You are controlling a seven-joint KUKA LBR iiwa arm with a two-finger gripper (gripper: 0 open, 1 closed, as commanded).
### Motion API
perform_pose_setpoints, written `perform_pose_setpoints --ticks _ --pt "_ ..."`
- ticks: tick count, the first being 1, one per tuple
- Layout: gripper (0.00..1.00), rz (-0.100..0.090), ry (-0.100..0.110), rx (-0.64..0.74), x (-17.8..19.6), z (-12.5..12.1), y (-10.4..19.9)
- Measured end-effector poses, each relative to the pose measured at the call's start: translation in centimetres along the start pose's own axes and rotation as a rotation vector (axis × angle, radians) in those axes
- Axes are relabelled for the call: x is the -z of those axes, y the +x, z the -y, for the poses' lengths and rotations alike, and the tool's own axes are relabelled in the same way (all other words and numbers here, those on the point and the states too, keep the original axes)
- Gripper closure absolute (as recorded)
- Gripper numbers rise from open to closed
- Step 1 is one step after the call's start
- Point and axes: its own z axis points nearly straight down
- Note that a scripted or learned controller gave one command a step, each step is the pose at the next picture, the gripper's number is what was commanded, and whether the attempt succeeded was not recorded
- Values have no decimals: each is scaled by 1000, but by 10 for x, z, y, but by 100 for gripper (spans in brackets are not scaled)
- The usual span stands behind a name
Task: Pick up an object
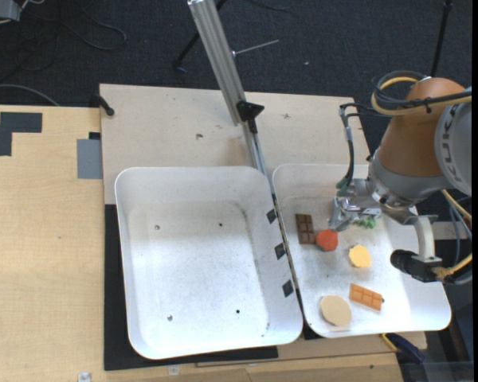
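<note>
The small red ball (327, 240) lies in the right bin (430, 313), just below-left of the fingers (344, 213); it looks light, smooth and ready to roll, so take it across the middle. The brown block (304, 229) lies just left; whether the fingers are open, I cannot tell.

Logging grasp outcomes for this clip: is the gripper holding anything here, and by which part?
Cannot be told. The gripper sits low in the right bin, just above the red ball, its tips indistinct.
</note>
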Motion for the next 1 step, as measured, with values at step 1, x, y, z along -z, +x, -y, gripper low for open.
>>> perform_pose_setpoints --ticks 1 --pt "100 0 -2 0 18 3 53"
